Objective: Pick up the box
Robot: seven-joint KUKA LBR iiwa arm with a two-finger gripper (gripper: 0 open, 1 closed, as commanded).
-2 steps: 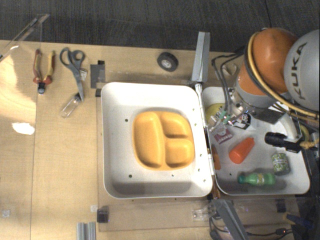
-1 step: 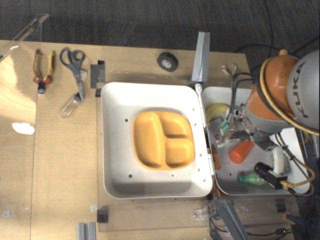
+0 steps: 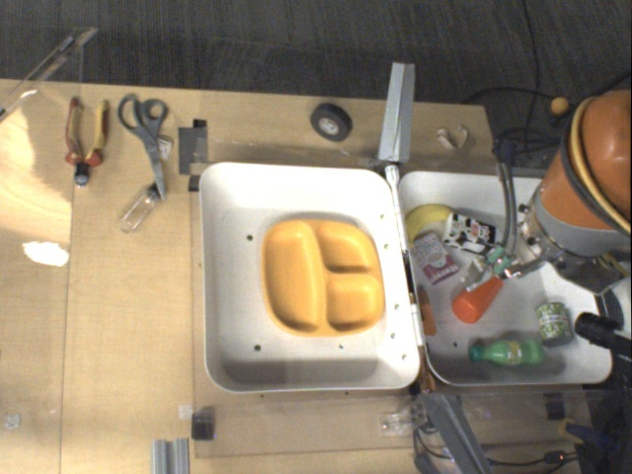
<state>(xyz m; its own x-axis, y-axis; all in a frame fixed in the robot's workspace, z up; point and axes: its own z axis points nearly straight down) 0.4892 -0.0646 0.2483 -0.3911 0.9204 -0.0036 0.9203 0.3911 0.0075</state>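
Observation:
A small pinkish box (image 3: 433,256) lies in the right bin (image 3: 583,368) near its left wall. A white carton with black print (image 3: 468,230) lies just right of it, beside a yellow item (image 3: 427,218). My gripper (image 3: 497,263) hangs low over the middle of the right bin, just right of the white carton and right above the top of an orange cone-shaped item (image 3: 476,300). It is about a hand's width right of the pinkish box. Nothing shows held in it. The arm's orange band (image 3: 602,156) and grey wrist hide the bin's far right part.
A green bottle (image 3: 507,352) lies along the right bin's front wall, and a green can (image 3: 554,321) stands to its right. The left bin (image 3: 227,265) holds a yellow three-compartment tray (image 3: 321,273). Scissors (image 3: 148,136), pliers (image 3: 84,136) and a tape roll (image 3: 332,120) lie on the bench behind.

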